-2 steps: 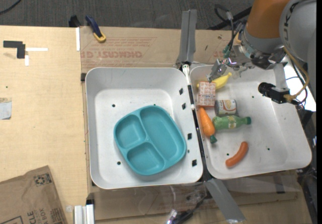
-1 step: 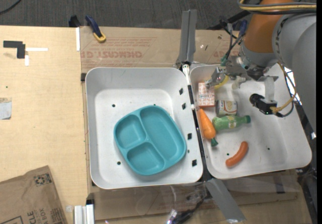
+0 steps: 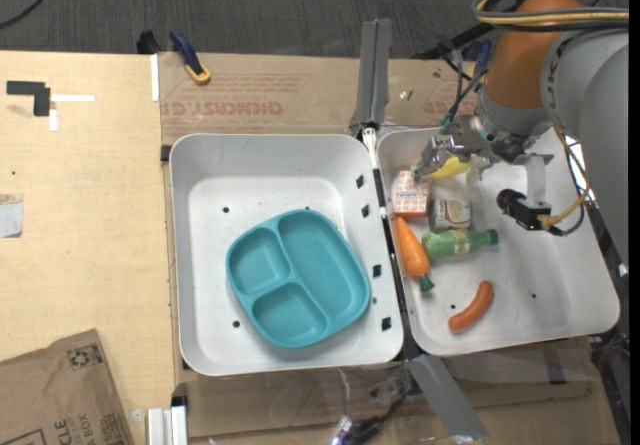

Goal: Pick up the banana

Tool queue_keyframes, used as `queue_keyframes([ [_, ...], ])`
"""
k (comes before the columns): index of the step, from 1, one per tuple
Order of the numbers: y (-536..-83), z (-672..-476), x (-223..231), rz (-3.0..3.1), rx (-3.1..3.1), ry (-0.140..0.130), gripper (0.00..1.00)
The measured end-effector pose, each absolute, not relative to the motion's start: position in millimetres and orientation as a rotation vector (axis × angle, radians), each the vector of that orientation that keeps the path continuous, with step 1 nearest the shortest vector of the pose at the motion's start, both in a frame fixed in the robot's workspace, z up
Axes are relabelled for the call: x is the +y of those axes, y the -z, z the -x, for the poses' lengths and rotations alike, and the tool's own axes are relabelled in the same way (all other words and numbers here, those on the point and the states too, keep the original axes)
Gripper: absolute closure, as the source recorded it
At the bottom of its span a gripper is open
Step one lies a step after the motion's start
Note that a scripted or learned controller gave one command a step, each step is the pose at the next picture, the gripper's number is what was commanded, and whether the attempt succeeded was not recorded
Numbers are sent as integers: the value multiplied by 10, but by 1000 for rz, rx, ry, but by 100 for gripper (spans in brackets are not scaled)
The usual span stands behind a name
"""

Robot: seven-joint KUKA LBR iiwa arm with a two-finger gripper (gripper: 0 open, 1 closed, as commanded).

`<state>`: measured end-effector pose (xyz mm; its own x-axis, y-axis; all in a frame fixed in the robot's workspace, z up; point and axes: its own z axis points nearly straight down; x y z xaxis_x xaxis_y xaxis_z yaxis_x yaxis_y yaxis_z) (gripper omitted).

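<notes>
Cardboard [image 3: 80,233] covers the bench; hand [image 3: 447,161] grips banana [image 3: 452,168] above the right bin [image 3: 560,313].

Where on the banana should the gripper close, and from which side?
Only part of the banana shows, under the gripper at the right bin's far end. Probably grip across its narrow middle from straight above; the small carton crowds its left side.
</notes>
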<state>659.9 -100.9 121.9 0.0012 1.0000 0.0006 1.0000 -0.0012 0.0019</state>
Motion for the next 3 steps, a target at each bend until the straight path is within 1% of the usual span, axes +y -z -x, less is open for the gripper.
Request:
queue_keyframes([
  [1, -1997, -6488, -1162, -2458, 1955, 3, 0],
  [2, -1102, -6581, -1000, -2224, 2215, -2, 0],
  [3, -1055, -6669, -1266, -2198, 2230, -29, 0],
])
